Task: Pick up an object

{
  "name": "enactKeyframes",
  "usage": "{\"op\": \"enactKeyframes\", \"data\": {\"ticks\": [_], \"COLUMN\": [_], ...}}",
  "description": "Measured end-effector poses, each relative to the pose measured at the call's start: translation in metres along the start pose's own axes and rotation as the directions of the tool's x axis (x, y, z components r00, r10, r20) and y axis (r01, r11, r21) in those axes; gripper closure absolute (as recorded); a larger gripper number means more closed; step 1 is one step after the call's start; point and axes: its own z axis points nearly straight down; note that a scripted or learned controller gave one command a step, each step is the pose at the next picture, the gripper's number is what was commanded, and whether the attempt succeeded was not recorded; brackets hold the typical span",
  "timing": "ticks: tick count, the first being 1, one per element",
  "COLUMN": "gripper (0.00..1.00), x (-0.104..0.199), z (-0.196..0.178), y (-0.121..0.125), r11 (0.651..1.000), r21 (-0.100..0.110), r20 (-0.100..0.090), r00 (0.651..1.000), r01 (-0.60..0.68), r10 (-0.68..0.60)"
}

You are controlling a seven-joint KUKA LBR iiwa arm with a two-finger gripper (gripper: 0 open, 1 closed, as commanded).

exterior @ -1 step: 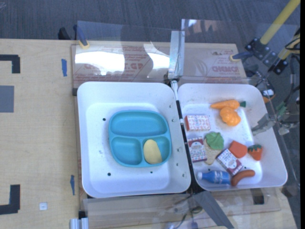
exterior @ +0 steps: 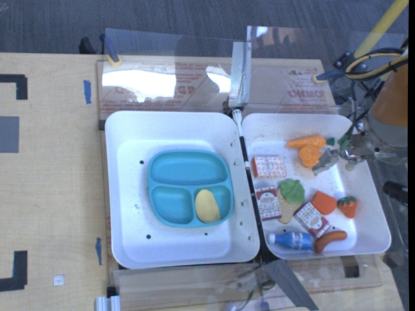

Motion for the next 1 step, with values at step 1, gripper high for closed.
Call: {"op": "enactKeyframes", "data": {"ticks": [1], "gripper": [0.00], "x": [0.0037], "z": [0.0566], "y": [0.0635], "r11": [0.989], "r21": [-0.015], "r20": [0.009], "r00": [0.989], "r01": [0.148], "r10": [-0.148]}}
